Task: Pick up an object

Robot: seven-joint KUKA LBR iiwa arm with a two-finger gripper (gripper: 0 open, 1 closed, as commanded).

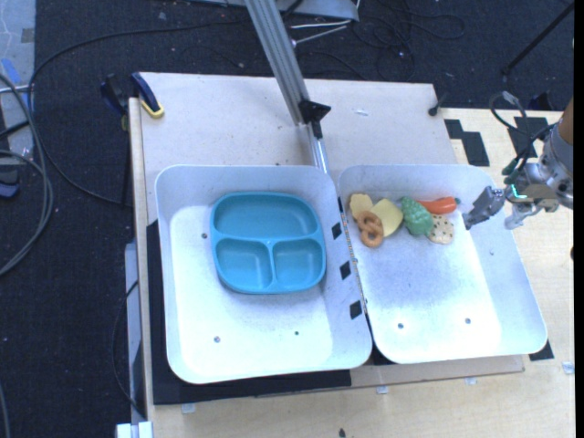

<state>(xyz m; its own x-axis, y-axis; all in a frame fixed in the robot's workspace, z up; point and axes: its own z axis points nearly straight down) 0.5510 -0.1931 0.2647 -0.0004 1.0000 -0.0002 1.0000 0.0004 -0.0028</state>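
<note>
A cluster of small toy foods lies at the far side of the right bin (511, 272): a yellow piece (386, 215), an orange-brown pretzel ring (370, 230), a green piece (417, 215), a red-orange piece (440, 204) and a pale speckled cracker (443, 232). My gripper (514, 206) hangs over the right bin's far right rim, to the right of the cluster and apart from it. I see nothing held in it.
The left bin (182, 336) holds a blue divided plate (268, 243). A slanted metal pole (278, 44) rises from the bench just behind the two bins. Black clips (349, 267) sit on the seam between them.
</note>
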